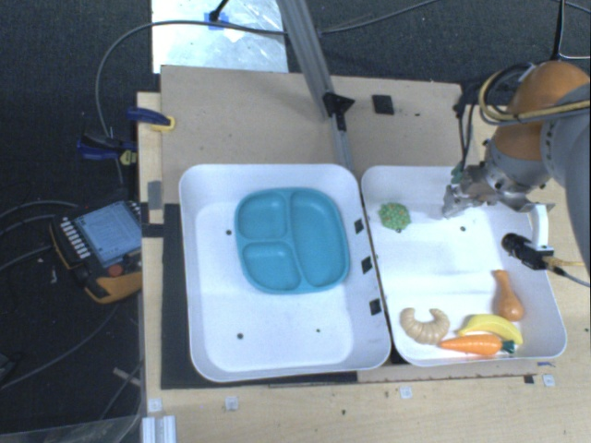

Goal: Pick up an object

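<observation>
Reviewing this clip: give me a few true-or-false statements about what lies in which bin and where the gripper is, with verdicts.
1. The blue divided plate lies in the left bin. True.
2. The broccoli sits on the plate. False: it lies in the right bin, near its upper left corner.
3. The croissant, carrot and banana lie along the right bin's near edge. True.
4. The gripper hangs over the left bin. False: it is at the right bin's far edge.

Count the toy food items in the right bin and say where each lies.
5: broccoli at upper left; drumstick near right wall; croissant, banana and carrot along the front edge.
</observation>
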Controlling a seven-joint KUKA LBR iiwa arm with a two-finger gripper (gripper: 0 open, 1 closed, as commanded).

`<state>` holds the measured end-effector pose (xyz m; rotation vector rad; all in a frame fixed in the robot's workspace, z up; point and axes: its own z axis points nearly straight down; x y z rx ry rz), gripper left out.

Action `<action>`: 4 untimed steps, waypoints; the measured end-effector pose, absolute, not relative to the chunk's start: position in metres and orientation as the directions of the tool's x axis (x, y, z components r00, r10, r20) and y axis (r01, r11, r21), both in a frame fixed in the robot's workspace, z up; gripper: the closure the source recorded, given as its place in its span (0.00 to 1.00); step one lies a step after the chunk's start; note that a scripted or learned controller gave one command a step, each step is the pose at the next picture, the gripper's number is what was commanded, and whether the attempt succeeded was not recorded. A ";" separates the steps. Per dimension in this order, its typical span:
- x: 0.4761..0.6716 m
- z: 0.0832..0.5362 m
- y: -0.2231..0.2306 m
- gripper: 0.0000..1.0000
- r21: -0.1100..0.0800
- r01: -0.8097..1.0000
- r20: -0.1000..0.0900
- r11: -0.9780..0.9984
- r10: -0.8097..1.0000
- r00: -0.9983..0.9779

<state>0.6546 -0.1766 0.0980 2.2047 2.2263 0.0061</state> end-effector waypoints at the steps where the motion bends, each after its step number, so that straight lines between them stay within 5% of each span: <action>1: 0.647 0.150 -0.181 1.00 0.006 1.000 -0.002 0.001 1.000 -0.001; 2: 0.649 0.206 -0.181 1.00 0.008 1.000 -0.002 0.005 1.000 -0.005; 4: 0.652 0.207 -0.087 1.00 0.001 1.000 0.001 0.009 1.000 -0.009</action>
